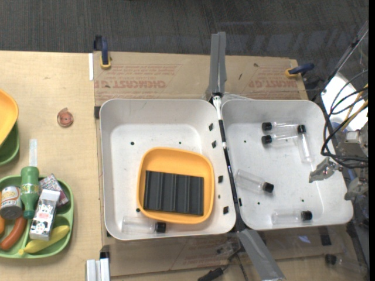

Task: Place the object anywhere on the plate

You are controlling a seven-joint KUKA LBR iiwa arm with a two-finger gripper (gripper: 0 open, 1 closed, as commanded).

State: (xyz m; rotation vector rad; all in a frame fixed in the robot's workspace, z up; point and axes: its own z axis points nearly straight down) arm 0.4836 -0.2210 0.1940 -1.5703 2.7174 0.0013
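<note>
A yellow plate (176,157) lies in the left bin (117,157), and a dark ridged block (174,192) rests on it. One clear tube with a black cap (143,227) lies just in front of the plate, near the bin's front wall. Several more clear capped tubes are scattered in the right bin (281,168): two near the back (281,127), one in the middle (256,184), one at the front (291,217). My gripper (321,172) hangs low at the right bin's right side, apart from every tube, with nothing seen in it.
Cables and arm parts (351,139) crowd the right edge beyond the right bin. On the wooden table to the left stands a green tray of toy food (35,215). A metal divider (218,63) runs between the bins at the back.
</note>
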